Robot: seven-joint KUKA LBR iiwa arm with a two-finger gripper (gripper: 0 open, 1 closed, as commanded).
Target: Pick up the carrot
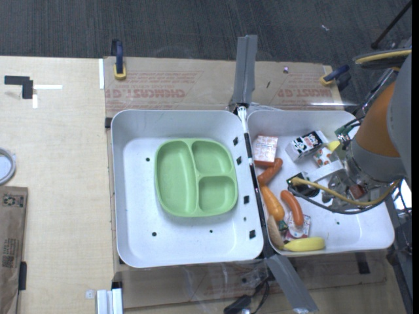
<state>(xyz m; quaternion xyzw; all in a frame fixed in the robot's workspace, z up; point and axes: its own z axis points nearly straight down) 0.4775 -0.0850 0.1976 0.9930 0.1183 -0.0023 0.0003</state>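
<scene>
The left bin (124,195) has a green divided plate (196,176) at its centre, with bare white floor all round it. In the right bin (366,237) the carrot (273,203) lies at 8 o'clock, close to the left wall, with a red sausage (292,207) just beside it at its 3 o'clock. A banana (304,244) lies along the rim at 6 o'clock. The gripper (340,185) hangs toward the bin's 3 o'clock, apart from the carrot. I cannot tell how wide it stands. Bare floor lies at 5 o'clock.

Arm (383,126) in from right; gripper (346,187) low, angled leftward.
</scene>
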